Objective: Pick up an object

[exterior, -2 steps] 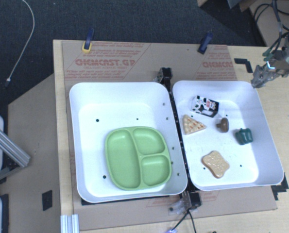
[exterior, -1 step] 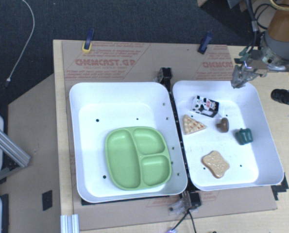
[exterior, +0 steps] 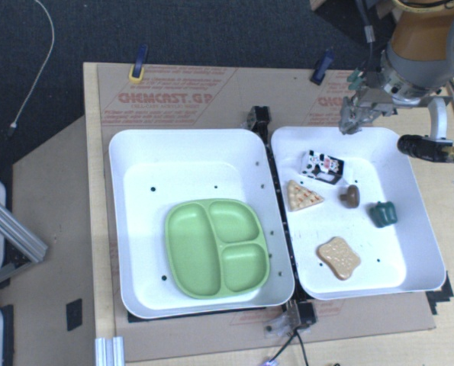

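- Five small things are lying in the right bin below the gripper: a black-and-white toy nearest, a waffle wedge, a brown lump, a green block and a toast slice.
- The gripper is hovering at the bin's far rim, gripping nothing; how far its fingers are parted, I cannot tell.
- The cardboard to its left is showing "CHEMCAST GP".

Here's the bench, a tan board with faded red lettering printed across its 12 o'clock strip. Two shallow white bins sit directly on it, side by side and touching along the middle: the left bin toward 9 o'clock, the right bin toward 3 o'clock. A yellow-and-blue clamp grips the bench's far edge at about 11 o'clock, and a blue clamp bites the same edge near 1 o'clock. A black clip sits at the bins' seam at 12 o'clock, another black clip at 6 o'clock.
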You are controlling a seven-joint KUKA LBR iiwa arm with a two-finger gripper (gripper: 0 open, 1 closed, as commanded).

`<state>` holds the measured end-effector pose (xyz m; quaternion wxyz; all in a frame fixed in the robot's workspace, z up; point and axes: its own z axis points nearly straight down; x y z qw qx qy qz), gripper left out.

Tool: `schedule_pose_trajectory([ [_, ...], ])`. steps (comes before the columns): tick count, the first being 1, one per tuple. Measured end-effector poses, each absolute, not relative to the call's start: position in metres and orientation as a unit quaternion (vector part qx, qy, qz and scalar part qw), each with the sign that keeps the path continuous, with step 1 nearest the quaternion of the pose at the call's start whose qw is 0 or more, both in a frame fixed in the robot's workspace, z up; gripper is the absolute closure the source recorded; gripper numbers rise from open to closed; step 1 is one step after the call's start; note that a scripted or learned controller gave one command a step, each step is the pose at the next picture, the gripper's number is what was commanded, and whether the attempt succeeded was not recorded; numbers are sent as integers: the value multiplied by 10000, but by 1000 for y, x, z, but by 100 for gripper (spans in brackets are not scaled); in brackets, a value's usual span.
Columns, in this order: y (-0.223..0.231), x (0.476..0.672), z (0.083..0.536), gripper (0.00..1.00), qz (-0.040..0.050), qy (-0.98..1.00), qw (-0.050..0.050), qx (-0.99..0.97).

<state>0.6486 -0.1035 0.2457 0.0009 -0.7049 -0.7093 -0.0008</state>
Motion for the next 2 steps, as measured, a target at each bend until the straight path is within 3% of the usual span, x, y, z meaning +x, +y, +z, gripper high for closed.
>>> schedule_pose_trajectory([
  [2, 9, 636, 234, 100, 2, -7094, 21, -7048],
])
